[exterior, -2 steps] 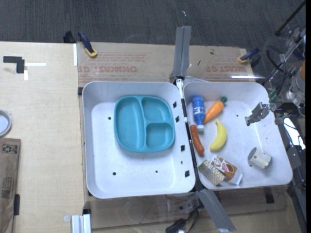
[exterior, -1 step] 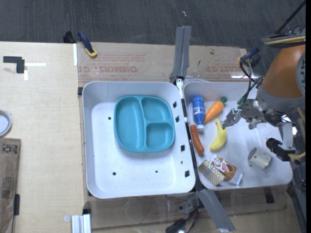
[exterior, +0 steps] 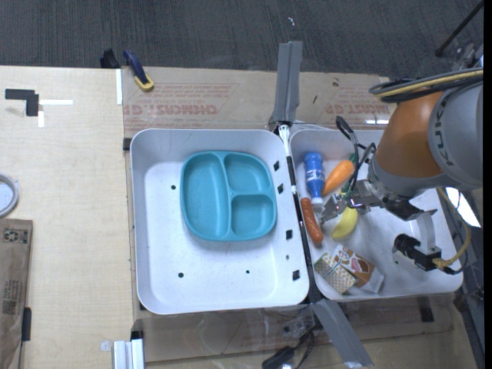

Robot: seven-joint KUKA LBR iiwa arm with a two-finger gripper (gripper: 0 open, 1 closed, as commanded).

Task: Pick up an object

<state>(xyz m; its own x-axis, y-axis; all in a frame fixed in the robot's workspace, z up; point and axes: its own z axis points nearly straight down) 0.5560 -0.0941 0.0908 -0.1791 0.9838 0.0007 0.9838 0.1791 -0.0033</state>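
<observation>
In the right bin [exterior: 415, 283] my gripper [exterior: 336, 207] hangs low over a cluster of objects, reaching in from the right under the orange wrist band. Just below it lies a yellow fruit-like piece [exterior: 347, 224], touching or nearly touching the gripper. A red sausage [exterior: 310, 218] lies to its left along the bin wall. An orange carrot [exterior: 338, 177] and a blue bottle [exterior: 313, 174] sit just behind the gripper. A printed snack packet [exterior: 346, 271] rests at the bin's front. I see nothing lifted off the bin floor.
The left bin [exterior: 154, 267] holds a teal divided plate [exterior: 228, 195]. A grey divider bar [exterior: 288, 83] rises between the bins at the back. A black cable fitting [exterior: 411, 248] hangs off the arm over the right bin's floor.
</observation>
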